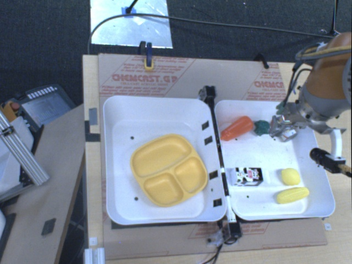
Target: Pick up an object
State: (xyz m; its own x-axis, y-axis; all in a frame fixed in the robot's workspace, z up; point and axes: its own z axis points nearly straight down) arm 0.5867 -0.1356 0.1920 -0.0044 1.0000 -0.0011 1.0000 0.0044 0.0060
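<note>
carrot [237,128] lies in right bin [324,202], upper left, green top toward gripper [281,128]. gripper just beside top; finger state cannot tell. looks light, stiff, smooth plastic, may roll. best grip across orange body.

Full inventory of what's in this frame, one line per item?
Divided plate: 1, yellow, in the left bin.
Carrot: 1, orange with a green top, back of the right bin.
Small carton: 1, black and white, front left of the right bin.
Lemon: 1, yellow, right side of the right bin.
Corn cob: 1, yellow, just in front of the lemon.
Bins: 2, white, side by side on the bench.
Clamp: 1, yellow and black, at the bench's back edge.
Arm: 1, grey with an orange band, from the right.
Gripper: 1, over the right bin beside the carrot's top.
</note>
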